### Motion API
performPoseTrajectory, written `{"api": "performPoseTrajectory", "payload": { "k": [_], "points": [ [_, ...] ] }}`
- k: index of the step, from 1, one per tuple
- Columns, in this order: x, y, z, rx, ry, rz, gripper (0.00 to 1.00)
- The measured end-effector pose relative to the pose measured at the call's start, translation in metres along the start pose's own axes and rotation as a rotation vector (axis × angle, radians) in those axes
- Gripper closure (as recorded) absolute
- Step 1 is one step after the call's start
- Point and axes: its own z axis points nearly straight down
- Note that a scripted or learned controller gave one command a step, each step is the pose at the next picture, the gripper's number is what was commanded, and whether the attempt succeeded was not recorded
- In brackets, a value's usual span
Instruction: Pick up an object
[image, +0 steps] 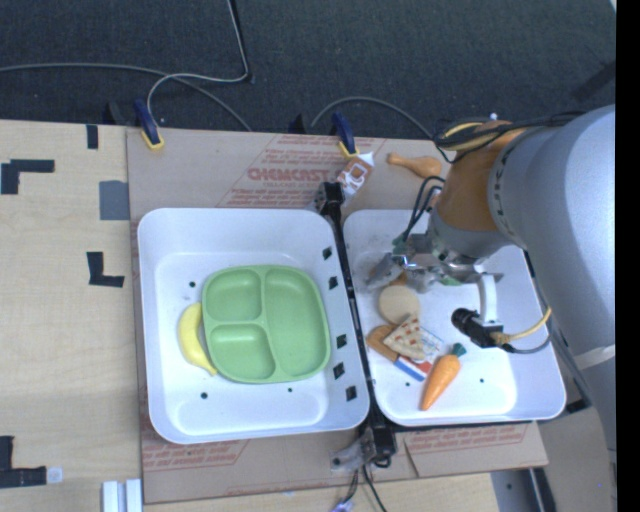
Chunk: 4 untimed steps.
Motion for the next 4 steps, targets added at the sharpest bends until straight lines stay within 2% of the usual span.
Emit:
{"api": "performPoseTrajectory", "payload": {
  "k": [1,2,3,4],
  "points": [
    [0.002,-0.022,0.0,-0.001,-0.001,0.0,0.0],
    [-0.001,-0.058,-0.001,-0.002,-0.001,0.001,0.0],
    [0.004,-0.032,0.0,0.0,0.0,0.0,0.0],
    [0.004,-0.032,-0.009,0.001,0.001,0.0,1.0]
  ]
}}
